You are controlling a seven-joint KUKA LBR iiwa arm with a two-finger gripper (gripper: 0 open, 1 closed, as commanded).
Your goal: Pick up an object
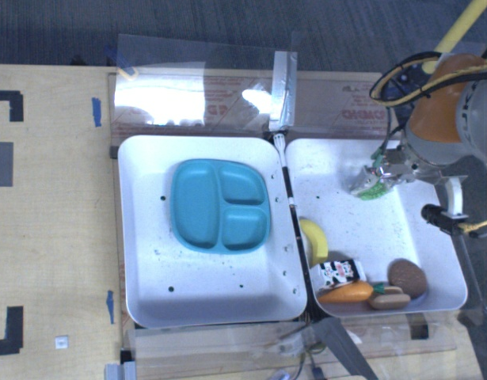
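Observation:
My gripper (373, 185) hangs over the upper right part of the right bin (338, 165), reaching in from the right. A small green object (376, 189) sits between its fingertips, and the fingers are closed on it. Lower in the same bin lie a yellow banana (313, 240), a black-and-white carton (338, 273), an orange carrot (346, 293), a brown round item (407, 276) and a tan flat piece (389, 299).
The left bin (140, 236) holds a blue divided plate (221, 206). A clear sheet and a metal post (283, 93) stand behind the bins. The arm's orange band (433, 117) and its cables hang over the right bin's far right corner.

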